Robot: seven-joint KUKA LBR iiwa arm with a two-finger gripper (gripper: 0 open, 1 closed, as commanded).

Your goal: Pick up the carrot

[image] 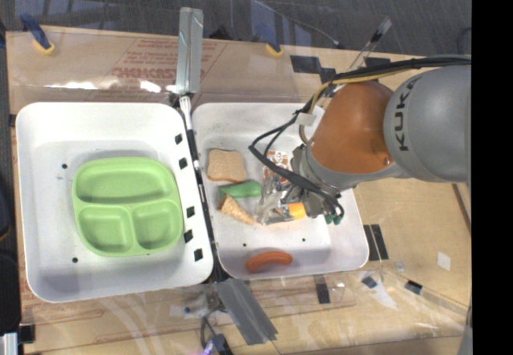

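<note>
Orange carrot (pixel 295 210) lies at gripper (pixel 276 205) three o'clock; finger state unclear; we judge grasping underway, then lifting.

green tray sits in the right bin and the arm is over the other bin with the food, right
Not quite. The camera view shows the green tray in the left bin, not the right. The arm is over the right bin, which holds the food.

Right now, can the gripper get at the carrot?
Probably yes. The gripper is low in the right bin, with the carrot right at its fingertips and nothing lying over it.
</note>
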